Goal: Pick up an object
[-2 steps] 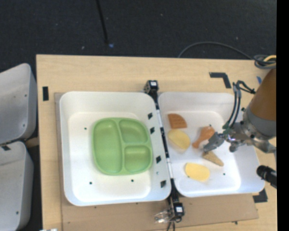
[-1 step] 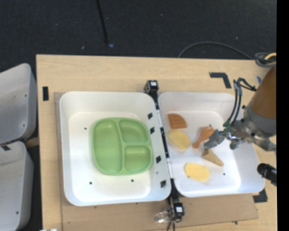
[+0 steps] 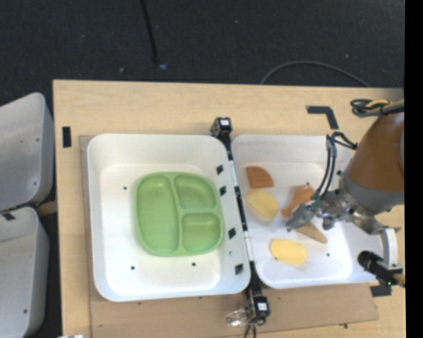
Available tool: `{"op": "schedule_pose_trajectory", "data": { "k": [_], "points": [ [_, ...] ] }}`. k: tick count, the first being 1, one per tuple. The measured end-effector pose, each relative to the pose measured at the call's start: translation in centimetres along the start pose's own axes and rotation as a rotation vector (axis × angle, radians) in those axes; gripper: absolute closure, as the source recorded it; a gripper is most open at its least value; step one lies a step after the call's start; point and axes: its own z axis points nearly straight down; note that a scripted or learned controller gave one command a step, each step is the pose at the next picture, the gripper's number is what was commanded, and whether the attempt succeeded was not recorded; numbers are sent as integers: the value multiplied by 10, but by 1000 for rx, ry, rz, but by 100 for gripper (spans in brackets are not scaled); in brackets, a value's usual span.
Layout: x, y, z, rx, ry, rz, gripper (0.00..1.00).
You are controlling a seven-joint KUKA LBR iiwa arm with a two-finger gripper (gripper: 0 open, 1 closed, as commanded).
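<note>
Bench [image 3: 162, 108] of pale wood carried two white bins side by side. Left bin [image 3: 113, 160] held a green tray [image 3: 178, 213] with three compartments, lying flat near the bin's middle. Right bin [image 3: 296, 150] held several food-like items. An orange-brown wedge [image 3: 259, 177] lay toward the far left of that bin. A yellow round piece [image 3: 262, 205] sat just below the wedge, near it. A yellow oval [image 3: 289, 252] lay nearer the front edge, apart from the round piece. An orange strip [image 3: 297, 198] lay tilted, to the right of the round piece. A tan piece [image 3: 312, 233] lay just under the gripper, above and right of the oval. Arm [image 3: 381, 160] entered from the right, its orange band over the right bin's right side, with cables looped beside it. Gripper [image 3: 304, 215] sat low over the right bin, between the strip and the tan piece, and appeared close to both. Whether it touched either could not be told. Whether the pincer was open or closed could not be told, and no item was seen clamped in it. A black cable [image 3: 303, 67] curved across the bench's far side. Small black clips [image 3: 221, 126] stood at the seam between the bins, at the far and near ends.
</note>
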Motion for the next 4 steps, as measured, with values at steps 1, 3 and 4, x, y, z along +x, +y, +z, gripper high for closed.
{"op": "schedule_pose_trajectory", "data": {
  "k": [1,3,4],
  "points": [
    [-5,3,47,-16,-11,4,0],
    [-4,0,-13,-9,-1,2,100],
    [-10,6,-59,-10,-2,-2,100]
  ]
}}
